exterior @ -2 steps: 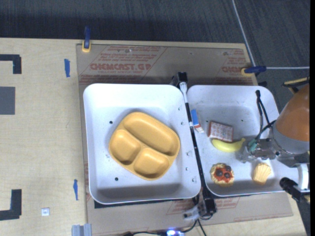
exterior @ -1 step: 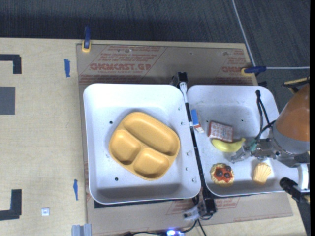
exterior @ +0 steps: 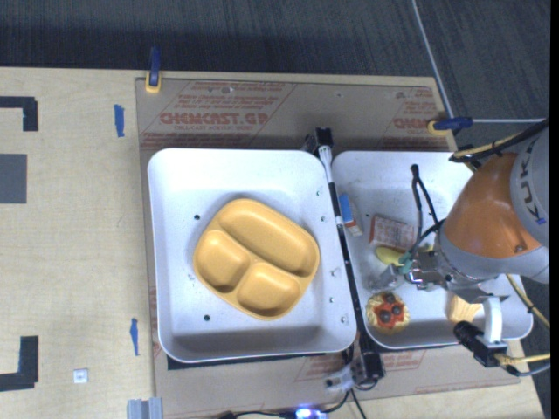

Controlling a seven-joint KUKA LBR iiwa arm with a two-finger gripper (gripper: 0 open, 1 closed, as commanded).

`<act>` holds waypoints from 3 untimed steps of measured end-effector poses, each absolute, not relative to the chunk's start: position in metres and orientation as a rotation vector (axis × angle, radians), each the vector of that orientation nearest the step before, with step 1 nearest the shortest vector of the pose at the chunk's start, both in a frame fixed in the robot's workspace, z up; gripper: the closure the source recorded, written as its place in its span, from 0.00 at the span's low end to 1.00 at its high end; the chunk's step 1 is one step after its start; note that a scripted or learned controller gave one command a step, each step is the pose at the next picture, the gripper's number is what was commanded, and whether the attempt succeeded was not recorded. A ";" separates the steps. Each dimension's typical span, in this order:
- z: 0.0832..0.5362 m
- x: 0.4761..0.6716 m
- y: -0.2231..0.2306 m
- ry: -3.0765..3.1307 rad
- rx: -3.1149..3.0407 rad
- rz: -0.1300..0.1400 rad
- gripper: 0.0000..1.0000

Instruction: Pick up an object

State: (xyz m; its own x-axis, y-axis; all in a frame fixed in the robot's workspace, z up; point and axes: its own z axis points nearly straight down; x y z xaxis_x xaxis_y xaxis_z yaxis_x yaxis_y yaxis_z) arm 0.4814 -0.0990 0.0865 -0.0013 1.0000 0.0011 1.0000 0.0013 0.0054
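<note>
Wooden worktop [exterior: 70, 260], two white bins. Hand [exterior: 417, 273] low in right bin [exterior: 376, 177], grip state cannot tell. Yellow object [exterior: 388, 255] just left, beside wrapper [exterior: 390, 230]. Risk: crowding; pick may slip.

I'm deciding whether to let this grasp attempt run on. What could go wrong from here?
The gripper is low in the right bin, where a yellow item, a red-and-white packet and a round orange toy lie crowded. It may catch two things or knock one aside. The arm's black cable could snag.
</note>
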 end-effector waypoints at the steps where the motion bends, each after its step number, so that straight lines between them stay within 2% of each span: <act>1: 0.086 0.481 -0.094 2.217 2.218 0.004 0.00; 3: 0.086 0.481 -0.093 2.215 2.218 0.004 0.00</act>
State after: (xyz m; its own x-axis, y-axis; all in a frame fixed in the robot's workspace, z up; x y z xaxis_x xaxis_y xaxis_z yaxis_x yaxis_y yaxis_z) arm 0.4813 -0.0931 0.0862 0.0015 1.0000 -0.0027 1.0000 -0.0015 0.0067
